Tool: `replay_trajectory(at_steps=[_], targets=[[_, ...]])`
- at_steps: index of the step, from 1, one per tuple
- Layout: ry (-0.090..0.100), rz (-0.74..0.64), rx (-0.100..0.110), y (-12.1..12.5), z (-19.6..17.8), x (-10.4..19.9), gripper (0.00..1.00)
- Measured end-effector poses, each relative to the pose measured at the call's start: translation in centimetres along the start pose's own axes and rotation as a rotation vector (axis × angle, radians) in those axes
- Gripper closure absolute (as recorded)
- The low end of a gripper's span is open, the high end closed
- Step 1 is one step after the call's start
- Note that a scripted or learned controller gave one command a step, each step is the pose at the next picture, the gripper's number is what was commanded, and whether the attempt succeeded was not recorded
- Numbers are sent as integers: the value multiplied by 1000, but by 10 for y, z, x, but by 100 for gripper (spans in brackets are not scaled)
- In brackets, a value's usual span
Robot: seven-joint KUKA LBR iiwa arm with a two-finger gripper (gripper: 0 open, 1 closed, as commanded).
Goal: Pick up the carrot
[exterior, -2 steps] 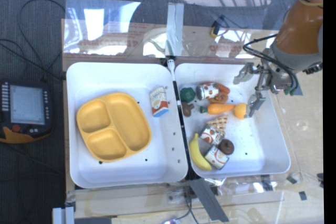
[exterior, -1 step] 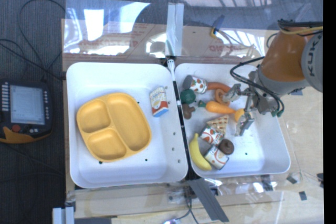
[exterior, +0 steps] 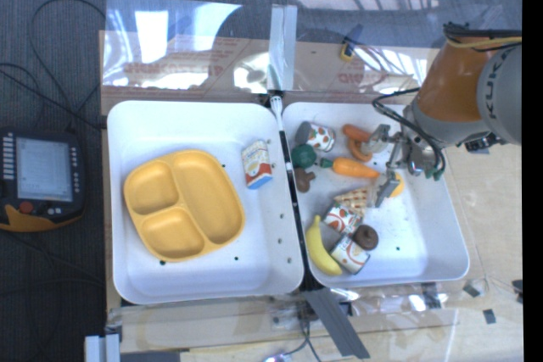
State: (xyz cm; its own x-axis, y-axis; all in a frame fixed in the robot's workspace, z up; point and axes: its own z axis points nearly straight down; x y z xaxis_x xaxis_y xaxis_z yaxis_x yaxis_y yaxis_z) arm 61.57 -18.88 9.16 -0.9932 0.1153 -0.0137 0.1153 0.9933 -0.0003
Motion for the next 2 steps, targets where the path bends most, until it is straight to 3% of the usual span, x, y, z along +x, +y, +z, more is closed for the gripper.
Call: replay_trajectory(at_steps=[1,2], targets=[[-1,378,1,23,0,7,0],[-10,556,2,57,0,21,0]])
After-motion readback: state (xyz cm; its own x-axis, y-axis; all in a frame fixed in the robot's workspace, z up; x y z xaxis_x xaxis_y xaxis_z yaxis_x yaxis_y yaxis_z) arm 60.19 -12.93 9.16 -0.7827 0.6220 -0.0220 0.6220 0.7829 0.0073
